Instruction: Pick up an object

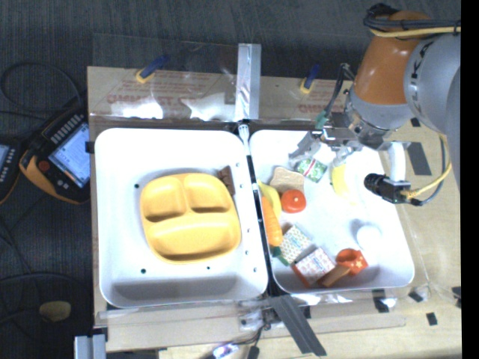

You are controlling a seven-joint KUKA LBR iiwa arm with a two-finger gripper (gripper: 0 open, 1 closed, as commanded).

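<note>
My gripper [324, 151] hangs over the back of the right bin [397, 271], open, its two fingers spread apart. Just below and between the fingertips lies a small green and white carton [315, 170]; the fingers are not closed on it. Close by are a tan bread slice [285, 178], a red tomato [293, 200], a banana [267, 194], a carrot [274, 229] and a pale yellow piece [340, 179]. Toward the front lie a white round item [368, 235], a red pepper [350, 259] and two small printed boxes [304, 251].
The left bin [120, 275] holds a yellow divided plate [191, 215], with a small brown item [226, 176] at its back right corner. A ridge [253, 200] separates the bins. A handheld pendant [63, 159] lies off the bench at left.
</note>
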